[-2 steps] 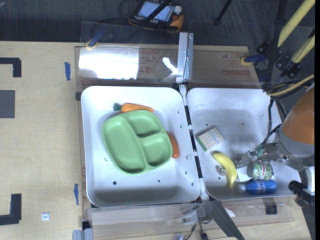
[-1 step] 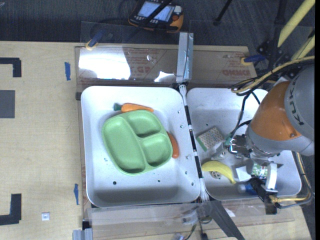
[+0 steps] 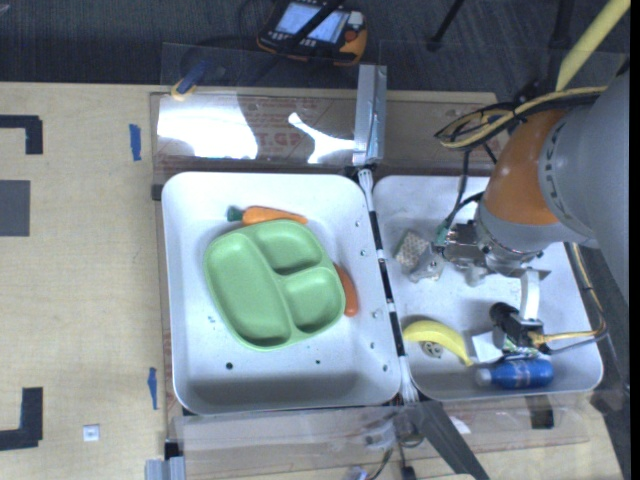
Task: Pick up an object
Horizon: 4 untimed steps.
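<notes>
banana point(image 3: 438, 338) near blue cylinder point(image 3: 520, 372)

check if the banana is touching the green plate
Apart. The camera view shows the banana in the right bin and the green plate in the left bin, with rims between.

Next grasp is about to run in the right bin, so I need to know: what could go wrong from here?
1. The grey crumpled object lies right beside the gripper, near the wall between the bins. A grab there may just shove it into that wall.
2. The banana and blue object lie close together by the right bin's front rim, so a grab could clip the rim or bump the neighbour.
</notes>
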Each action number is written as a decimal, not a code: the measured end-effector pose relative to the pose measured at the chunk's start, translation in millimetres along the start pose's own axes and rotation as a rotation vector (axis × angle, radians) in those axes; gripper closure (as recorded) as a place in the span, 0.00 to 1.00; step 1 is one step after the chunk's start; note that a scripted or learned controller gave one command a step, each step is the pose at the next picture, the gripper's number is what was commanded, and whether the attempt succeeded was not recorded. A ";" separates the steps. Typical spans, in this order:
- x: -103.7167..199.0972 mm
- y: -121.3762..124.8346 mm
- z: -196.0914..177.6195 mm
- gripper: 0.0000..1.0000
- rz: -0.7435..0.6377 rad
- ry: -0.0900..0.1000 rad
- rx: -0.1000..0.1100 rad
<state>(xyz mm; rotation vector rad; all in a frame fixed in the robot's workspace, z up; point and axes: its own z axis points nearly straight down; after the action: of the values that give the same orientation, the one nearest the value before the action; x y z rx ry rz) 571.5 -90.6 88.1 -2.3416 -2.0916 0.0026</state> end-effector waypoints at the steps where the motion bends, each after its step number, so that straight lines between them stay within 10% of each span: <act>1: -64.3 41.8 -38.1 0.00 -0.083 -0.001 -0.001; 2: 2.9 49.3 -43.4 0.00 -0.222 -0.001 -0.002; 3: 1.1 54.0 -5.3 0.00 -0.328 0.003 -0.015; 4: -1.9 57.4 -16.3 1.00 -0.327 -0.007 -0.027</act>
<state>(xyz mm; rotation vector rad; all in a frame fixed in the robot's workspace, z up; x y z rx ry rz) 628.3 -99.0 104.3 -1.9850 -2.4640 -0.0174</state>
